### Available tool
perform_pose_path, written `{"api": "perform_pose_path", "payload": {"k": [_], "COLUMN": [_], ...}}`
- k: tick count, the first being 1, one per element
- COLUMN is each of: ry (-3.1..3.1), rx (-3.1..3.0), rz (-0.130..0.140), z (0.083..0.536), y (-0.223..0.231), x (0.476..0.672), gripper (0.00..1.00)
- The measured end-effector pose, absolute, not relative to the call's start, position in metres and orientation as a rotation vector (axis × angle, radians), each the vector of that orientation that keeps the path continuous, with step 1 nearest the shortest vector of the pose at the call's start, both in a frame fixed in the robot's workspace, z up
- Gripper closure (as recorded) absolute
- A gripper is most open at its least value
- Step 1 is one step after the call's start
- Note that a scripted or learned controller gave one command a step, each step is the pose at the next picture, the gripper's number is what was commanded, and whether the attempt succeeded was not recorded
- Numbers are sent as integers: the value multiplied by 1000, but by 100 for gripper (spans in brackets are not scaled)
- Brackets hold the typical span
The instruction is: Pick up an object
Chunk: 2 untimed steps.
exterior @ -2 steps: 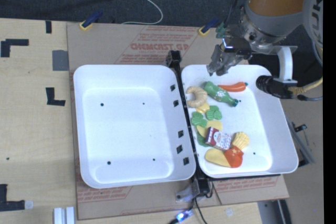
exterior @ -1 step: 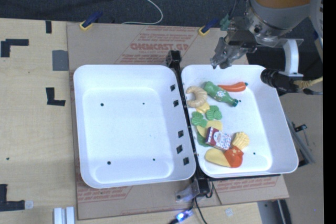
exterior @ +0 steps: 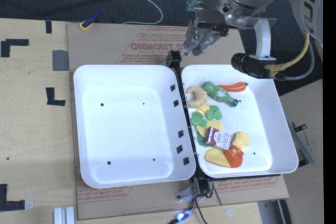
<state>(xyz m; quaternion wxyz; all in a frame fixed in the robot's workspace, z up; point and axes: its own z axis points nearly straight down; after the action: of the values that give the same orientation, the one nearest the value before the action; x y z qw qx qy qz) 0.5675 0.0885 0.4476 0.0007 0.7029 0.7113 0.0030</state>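
The claw (exterior: 197,44) hangs above the far edge of the bench (exterior: 31,113), over the cardboard sheet (exterior: 142,47) just behind the seam between the two bins. Its fingers point down close together; I cannot tell whether they grip anything. The toy foods lie in the right bin (exterior: 262,113), clustered along its left side: a croissant (exterior: 197,95), a green bottle (exterior: 220,93), a red chilli (exterior: 233,86), a corn cob (exterior: 240,140). The left bin (exterior: 126,123) sits alongside.
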Motion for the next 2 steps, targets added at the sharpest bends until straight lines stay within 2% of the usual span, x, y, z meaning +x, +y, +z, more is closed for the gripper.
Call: {"api": "perform_pose_path", "payload": {"k": [1, 2], "ry": [2225, 2228], "rx": [2219, 2217], "rz": [-2, -2], "z": [444, 454], "y": [83, 84], "x": [568, 568], "gripper": [0, 100]}}
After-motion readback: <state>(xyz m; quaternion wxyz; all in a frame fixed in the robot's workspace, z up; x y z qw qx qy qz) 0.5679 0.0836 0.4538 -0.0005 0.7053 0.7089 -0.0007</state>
